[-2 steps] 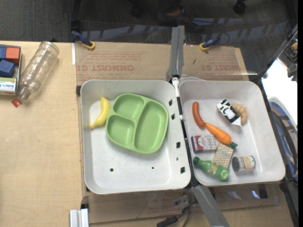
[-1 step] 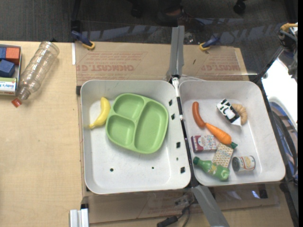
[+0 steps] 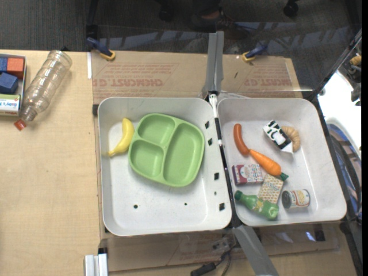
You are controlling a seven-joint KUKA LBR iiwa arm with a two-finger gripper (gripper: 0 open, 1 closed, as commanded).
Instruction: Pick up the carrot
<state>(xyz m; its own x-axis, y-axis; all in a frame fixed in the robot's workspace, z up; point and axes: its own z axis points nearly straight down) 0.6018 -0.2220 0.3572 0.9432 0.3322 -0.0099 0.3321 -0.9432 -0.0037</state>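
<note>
Lying slanted near the middle of the right shallow white bin [image 3: 313,160]: small orange plastic carrot [image 3: 265,161]. Upper-left tip against a red toy sausage [image 3: 241,140], perhaps touching, hard to tell at this size. Just below, a small pink carton [image 3: 247,174] and a green plastic bottle [image 3: 257,206]. In the left white bin [image 3: 161,211], a green three-compartment plate [image 3: 167,149], with a yellow banana [image 3: 121,137] beside it.

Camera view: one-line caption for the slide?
Carrot lies in the right bin among toy groceries, beside a sausage; green divided plate and banana in the left bin.
</note>
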